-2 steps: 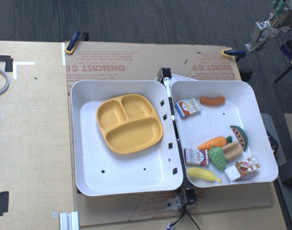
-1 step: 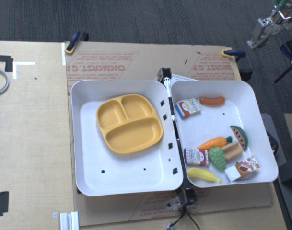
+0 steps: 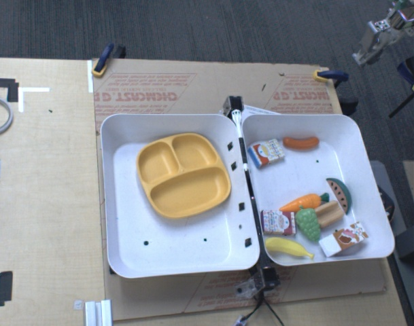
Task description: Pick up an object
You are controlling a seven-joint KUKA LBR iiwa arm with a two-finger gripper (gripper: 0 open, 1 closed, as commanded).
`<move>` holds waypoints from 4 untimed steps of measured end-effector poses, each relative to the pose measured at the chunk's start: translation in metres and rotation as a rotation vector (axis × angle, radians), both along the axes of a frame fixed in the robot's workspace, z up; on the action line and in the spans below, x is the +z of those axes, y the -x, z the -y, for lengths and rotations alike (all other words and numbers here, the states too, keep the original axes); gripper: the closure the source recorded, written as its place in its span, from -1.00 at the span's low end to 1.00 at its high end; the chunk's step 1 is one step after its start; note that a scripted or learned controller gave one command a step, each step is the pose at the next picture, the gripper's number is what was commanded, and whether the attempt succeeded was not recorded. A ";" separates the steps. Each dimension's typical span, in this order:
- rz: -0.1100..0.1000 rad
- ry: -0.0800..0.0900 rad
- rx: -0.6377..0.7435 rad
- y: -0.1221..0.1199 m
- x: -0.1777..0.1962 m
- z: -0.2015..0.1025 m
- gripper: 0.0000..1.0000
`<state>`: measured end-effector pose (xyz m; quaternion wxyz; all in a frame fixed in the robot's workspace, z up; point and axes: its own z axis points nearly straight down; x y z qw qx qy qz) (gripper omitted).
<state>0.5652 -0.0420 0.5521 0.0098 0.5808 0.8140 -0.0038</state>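
The right white bin [image 3: 359,148] holds several toy foods. Among them are an orange sausage [image 3: 302,142], a small blue and white carton [image 3: 266,153], a watermelon slice [image 3: 340,193], a carrot [image 3: 303,202], a green bunch [image 3: 308,224], a tan block [image 3: 329,214], a red and white packet [image 3: 277,221], a banana [image 3: 288,248] and an orange and white carton [image 3: 348,238]. My gripper [image 3: 376,41] hangs small at the top right corner, over the dark floor beyond the bench. It is well away from both bins and nothing shows in it.
The left white bin [image 3: 118,182] holds a yellow divided plate [image 3: 184,175]. Both bins rest on a cardboard sheet [image 3: 193,90] held by blue and yellow clamps [image 3: 105,58] at its far corners. A black clip [image 3: 233,104] sits where the bins meet.
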 end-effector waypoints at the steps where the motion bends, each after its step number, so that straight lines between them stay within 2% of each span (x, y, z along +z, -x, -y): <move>1: 0.001 0.002 0.001 -0.001 0.009 0.000 1.00; 4: 0.005 0.006 0.006 -0.006 0.034 -0.001 1.00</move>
